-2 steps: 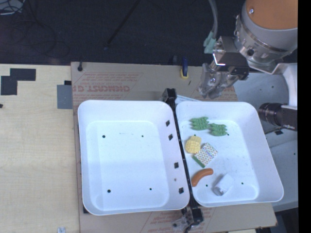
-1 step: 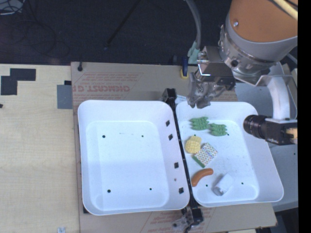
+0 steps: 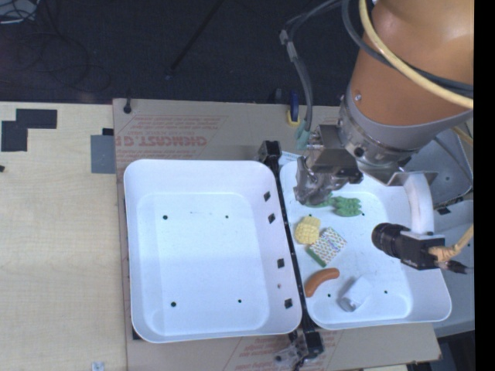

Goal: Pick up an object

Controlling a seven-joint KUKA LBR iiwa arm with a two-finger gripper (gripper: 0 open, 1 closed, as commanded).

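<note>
Objects lay scattered in the right bin (image 3: 433, 304), all of them toward its left half. The gripper (image 3: 313, 194) hung low at the far left corner of that bin, beside the black divider (image 3: 278, 230) between the two bins; whether it was parted or closed could not be told, as the wrist body hid the tips from above. A green toy (image 3: 346, 205) lay just right of the gripper, touching or nearly touching it, partly under the wrist's shadow. Nearer the camera sat a yellow corn piece (image 3: 307, 229), and just right of it a pale checked packet (image 3: 328, 245), the two touching. Nearer still lay an orange sausage (image 3: 321, 280), tilted, and right of that a small grey block (image 3: 349, 295). Nothing could be seen gripped. The grey arm with its orange band (image 3: 410, 45) filled the far right, a black cylinder (image 3: 398, 242) jutting over the bin's right side. The left bin (image 3: 147, 207) sat on a cardboard sheet (image 3: 193, 134).
</note>
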